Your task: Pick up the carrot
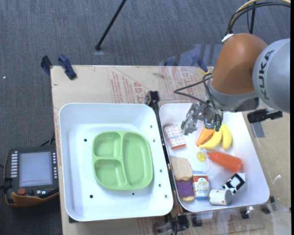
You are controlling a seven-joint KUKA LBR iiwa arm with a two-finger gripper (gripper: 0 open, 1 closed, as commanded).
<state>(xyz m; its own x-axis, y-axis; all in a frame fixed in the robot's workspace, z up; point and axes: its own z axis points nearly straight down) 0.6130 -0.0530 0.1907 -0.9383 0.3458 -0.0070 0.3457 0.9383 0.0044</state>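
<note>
Worktop (108,80) carries two white bins. Left bin (71,131) holds a green divided plate (122,159). Right bin (255,173) is crowded. Pincer (200,121) sits low over its upper part; cannot tell its opening or whether it grips anything. Carrot (205,135) lies just beside the pincer, touching the bananas (220,137). Orange bottle (224,160) below; snack packet (175,136) to the left.

Bins (68,146) — smooth white plastic, slightly glossy. The green tray (122,159) looks like matt plastic. The counter (112,82) is printed cardboard — dull, flat. The carrot (205,135) looks smooth, plastic-like.
</note>
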